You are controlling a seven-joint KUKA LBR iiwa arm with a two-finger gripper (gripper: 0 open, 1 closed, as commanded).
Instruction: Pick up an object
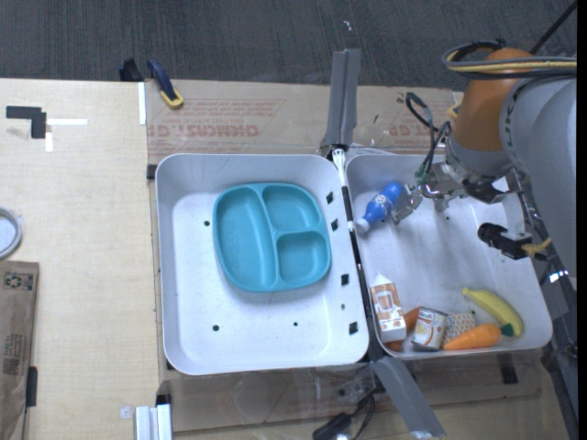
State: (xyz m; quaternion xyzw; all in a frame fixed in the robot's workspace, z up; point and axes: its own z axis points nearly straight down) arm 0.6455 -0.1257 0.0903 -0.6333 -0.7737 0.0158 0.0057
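Lying along right bin's (514,246) near edge: carton (387,308), carrot (473,337), banana (495,308); gripper (415,196) hovering, touching blue bottle's (381,205) right end, finger state indiscernible.

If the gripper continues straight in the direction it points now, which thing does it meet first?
Most likely the blue bottle: the gripper points leftward at it in the right bin, just beside it. Depth is unclear, so contact cannot be judged.

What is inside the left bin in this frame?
A teal divided plate lies flat on the floor of the left bin, its three compartments holding nothing. Around it the bare white floor shows small dark marks. Whatever is under the plate is covered.
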